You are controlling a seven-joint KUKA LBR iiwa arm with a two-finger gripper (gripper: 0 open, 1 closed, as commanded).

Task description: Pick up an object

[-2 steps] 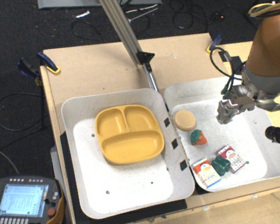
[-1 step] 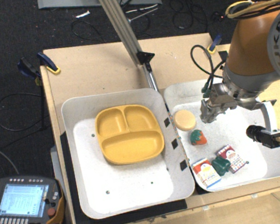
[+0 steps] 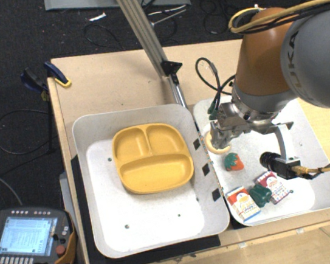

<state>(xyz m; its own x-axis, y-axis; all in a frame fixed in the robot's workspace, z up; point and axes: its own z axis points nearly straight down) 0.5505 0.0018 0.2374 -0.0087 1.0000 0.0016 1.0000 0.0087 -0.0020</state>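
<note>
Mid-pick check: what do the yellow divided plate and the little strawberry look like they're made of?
Plate: likely moulded plastic, matte yellow, one even colour with soft rounded dividers. Strawberry: probably a plastic or rubber toy, flat red with a green top; too small to tell its finish.
</note>
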